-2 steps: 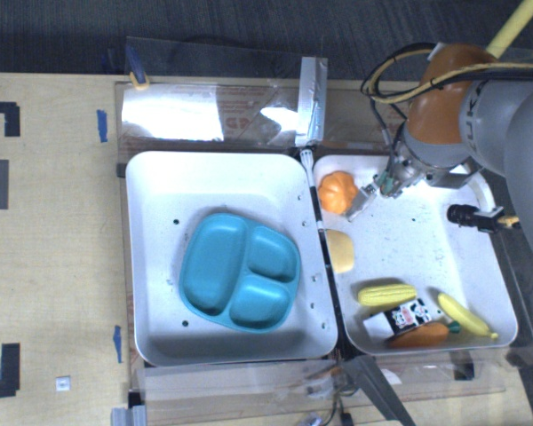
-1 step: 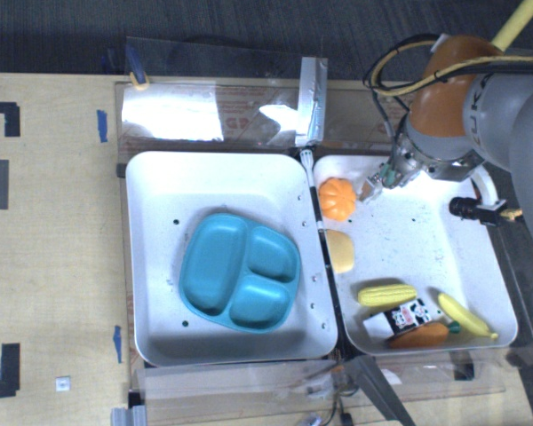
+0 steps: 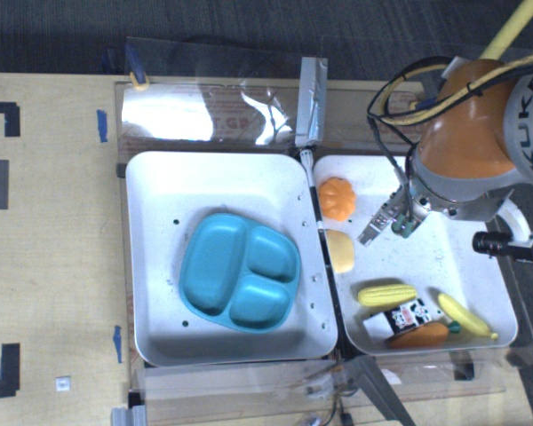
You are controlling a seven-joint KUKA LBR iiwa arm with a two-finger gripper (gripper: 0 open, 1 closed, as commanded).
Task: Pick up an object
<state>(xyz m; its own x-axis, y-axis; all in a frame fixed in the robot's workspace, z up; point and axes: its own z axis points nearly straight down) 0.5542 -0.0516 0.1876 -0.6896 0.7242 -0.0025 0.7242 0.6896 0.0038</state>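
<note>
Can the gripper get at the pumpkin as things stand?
Probably yes. The gripper hangs in the right bin, just right of the pumpkin, which sits by itself with bare floor between them.

This looks like a robotics lab. A wooden bench marked with black tape squares carries two white bins, and beside them stands a cabled grey-and-orange arm.

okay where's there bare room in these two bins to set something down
Left bin: bare floor rings the blue divided plate, widest along the far wall and near-left corner. Right bin: bare floor sits between the gripper, the corn cob and the right wall. Its near edge, with corn, banana and carrot, is crowded.
</note>
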